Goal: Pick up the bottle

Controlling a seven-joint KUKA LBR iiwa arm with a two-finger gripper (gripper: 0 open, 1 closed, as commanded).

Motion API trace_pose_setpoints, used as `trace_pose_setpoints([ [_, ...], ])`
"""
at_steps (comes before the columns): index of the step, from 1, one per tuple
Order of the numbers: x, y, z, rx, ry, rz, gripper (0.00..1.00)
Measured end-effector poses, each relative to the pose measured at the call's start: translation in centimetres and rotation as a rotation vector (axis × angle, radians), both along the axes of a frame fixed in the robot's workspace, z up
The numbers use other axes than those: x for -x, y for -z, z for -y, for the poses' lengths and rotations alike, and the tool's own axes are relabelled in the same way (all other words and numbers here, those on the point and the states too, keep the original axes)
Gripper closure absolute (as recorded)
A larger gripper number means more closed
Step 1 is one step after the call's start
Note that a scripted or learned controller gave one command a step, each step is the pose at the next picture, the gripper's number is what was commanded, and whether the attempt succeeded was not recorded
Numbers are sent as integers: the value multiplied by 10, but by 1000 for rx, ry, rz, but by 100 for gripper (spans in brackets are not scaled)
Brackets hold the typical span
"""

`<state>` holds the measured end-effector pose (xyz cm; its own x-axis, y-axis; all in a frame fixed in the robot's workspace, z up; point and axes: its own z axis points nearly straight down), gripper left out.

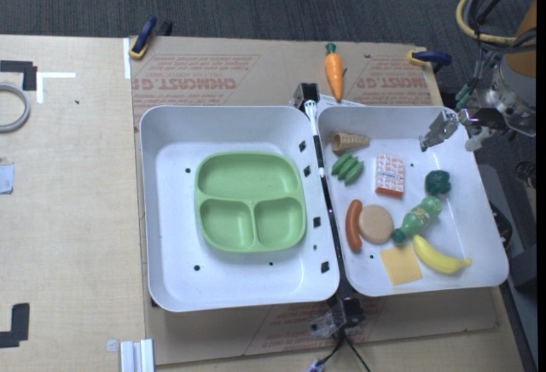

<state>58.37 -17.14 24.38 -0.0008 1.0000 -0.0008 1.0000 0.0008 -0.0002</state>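
Note:
The green bottle point(420, 218) lies tilted in the right bin point(478, 183), near its lower right, with its cap end pointing down-left. It touches a round tan bun point(375, 223) on its left and sits just above a yellow banana point(439, 256). My gripper point(437, 131) hangs over the bin's upper right corner, well above the bottle and apart from it. Nothing shows in the gripper. The arm comes in from the right edge.
The right bin also holds a broccoli piece point(438, 183), a red and white box point(390, 175), green pea pods point(346, 167), a cone point(350, 141), a sausage point(354, 225) and a cheese slice point(401, 264). A green divided plate point(252, 201) sits in the left bin. A carrot point(333, 72) lies behind the bins.

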Motion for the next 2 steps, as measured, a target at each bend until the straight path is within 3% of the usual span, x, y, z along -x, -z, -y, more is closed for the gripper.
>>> trace_pose_setpoints([
  [1, -1, -10, 0, 1, -2, 1, 100],
  [2, 60, -44, 51, 0, -112, 0, 100],
])
